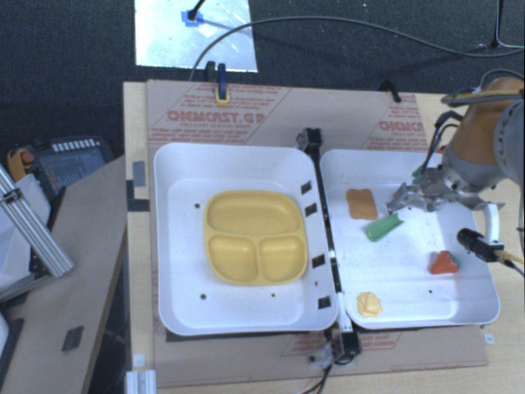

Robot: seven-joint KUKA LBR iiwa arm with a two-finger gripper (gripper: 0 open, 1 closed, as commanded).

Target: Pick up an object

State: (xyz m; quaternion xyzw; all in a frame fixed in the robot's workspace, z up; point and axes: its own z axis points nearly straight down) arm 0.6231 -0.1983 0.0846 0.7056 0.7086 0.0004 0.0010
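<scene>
Two glossy white bins (246,158); compartmented yellow tray (253,236).

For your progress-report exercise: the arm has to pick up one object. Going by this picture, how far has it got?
Done: the pincer has reached into the right bin and sits beside the green piece. In hand: nothing visibly held; whether it is open is unclear. Left: the grasp and lift. The orange slab, red piece and pale yellow piece lie on the bin floor; the yellow divided tray lies in the left bin.
</scene>
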